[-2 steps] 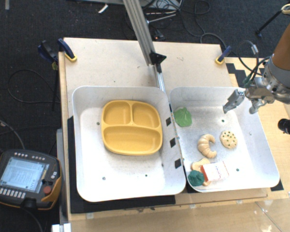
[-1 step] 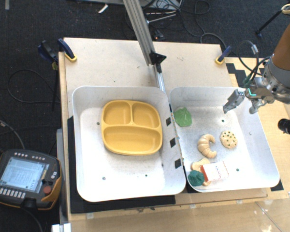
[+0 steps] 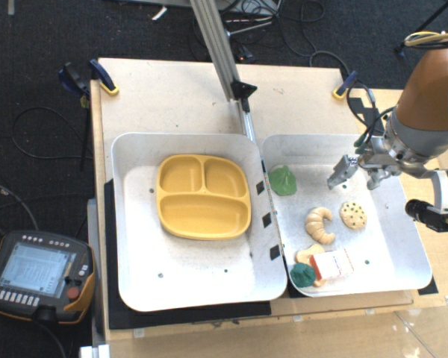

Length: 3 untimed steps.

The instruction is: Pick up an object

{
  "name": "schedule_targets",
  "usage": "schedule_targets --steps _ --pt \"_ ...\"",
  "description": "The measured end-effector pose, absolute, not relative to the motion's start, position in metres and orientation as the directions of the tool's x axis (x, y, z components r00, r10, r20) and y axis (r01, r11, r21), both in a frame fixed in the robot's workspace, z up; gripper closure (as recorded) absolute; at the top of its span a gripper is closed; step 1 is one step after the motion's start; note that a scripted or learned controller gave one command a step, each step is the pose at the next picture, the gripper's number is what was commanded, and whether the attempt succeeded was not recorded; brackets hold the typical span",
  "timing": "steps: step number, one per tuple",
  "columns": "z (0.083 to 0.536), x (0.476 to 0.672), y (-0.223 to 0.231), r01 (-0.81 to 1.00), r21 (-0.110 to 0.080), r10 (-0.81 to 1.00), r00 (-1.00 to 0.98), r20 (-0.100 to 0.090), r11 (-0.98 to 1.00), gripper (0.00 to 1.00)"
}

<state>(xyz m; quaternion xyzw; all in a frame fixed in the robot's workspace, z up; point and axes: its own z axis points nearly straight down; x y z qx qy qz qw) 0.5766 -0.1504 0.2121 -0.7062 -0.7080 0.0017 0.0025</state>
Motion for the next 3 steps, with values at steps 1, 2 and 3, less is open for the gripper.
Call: schedule_targets --steps 1,2,3 --pt "0.148 0.577 -0.152 1.0 -0.007 1.0 0.0 0.001 0.0 0.0" --pt "0.096 0.577 -0.151 1.0 -0.002 1.0 0.0 0.0 0.0 0.0" --pt "0.108 0.577 -0.151 1.0 0.001 1.0 0.0 0.0 0.0 1.0"
